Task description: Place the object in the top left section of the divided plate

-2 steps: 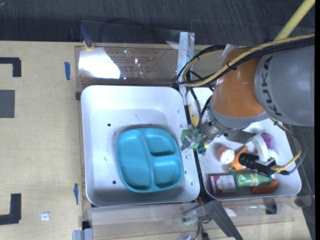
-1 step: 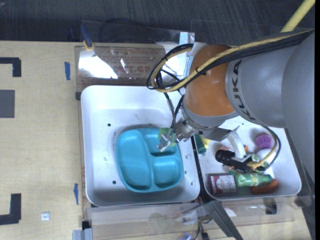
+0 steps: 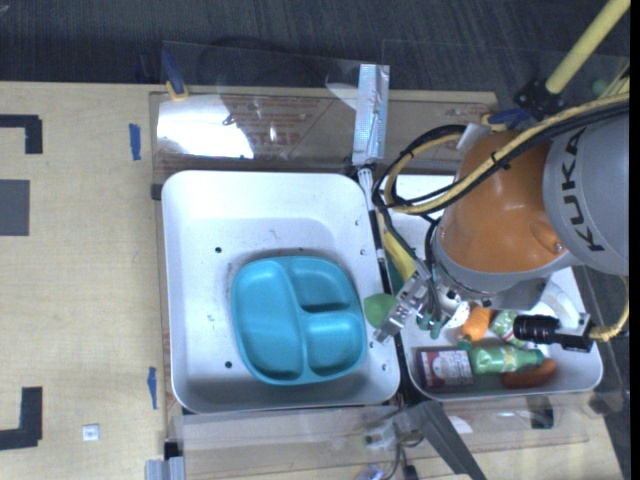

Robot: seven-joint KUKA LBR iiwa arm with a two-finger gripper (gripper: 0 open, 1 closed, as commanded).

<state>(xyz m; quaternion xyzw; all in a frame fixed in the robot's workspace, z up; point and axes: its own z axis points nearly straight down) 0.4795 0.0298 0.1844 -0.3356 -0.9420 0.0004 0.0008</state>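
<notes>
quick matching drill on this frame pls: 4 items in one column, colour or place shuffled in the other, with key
Items:
1. divided plate
2. wrist band
3. bottle
4. end effector

Descriptions:
A. orange
B. over the seam between the two bins, beside a green object
C. turquoise, in the left bin
D. lying on its side in the right bin, red label, green cap end

Pairs: 1-C, 2-A, 3-D, 4-B
</notes>
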